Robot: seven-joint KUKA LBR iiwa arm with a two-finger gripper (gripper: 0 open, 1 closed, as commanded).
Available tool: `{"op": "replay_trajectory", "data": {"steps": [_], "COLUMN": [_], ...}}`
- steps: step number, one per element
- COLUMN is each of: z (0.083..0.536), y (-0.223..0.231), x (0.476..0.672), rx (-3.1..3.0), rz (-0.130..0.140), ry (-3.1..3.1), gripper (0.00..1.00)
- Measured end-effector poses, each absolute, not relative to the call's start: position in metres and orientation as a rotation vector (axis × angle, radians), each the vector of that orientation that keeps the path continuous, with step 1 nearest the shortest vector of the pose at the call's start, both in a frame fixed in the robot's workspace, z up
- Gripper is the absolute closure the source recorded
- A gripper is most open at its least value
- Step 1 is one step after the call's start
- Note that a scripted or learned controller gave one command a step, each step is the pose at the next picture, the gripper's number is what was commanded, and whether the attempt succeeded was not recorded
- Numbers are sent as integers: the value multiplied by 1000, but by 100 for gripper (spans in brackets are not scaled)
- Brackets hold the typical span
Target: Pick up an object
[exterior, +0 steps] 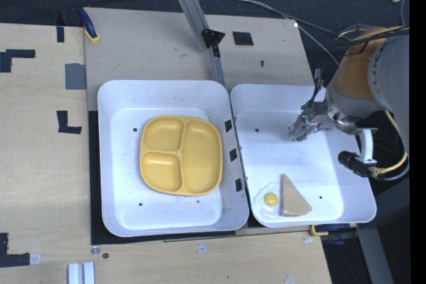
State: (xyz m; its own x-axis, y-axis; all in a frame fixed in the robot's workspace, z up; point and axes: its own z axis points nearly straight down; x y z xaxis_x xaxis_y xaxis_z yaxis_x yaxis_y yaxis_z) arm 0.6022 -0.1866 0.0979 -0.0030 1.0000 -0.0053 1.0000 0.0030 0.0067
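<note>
A tan wedge lies at the near edge of the right bin, with a small yellow ball just beside it. Farther back in that bin the gripper hangs with nothing between its fingers, whose spacing cannot be told. A yellow divided plate fills the middle of the left bin.

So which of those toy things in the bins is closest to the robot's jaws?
The tan wedge in the right bin. The fried egg beside it lies slightly farther left, and the yellow divided plate sits in the other bin.

yellow plate; tan wedge; white bins
</note>
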Motion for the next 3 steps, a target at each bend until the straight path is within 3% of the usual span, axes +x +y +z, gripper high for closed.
{"op": "replay_trajectory", "data": {"steps": [2, 3], "z": [220, 270], "y": [-183, -186], "x": [593, 604], "rx": [2217, 2216], "rz": [4, 4], "ry": [2220, 2220], "gripper": [100, 100]}}
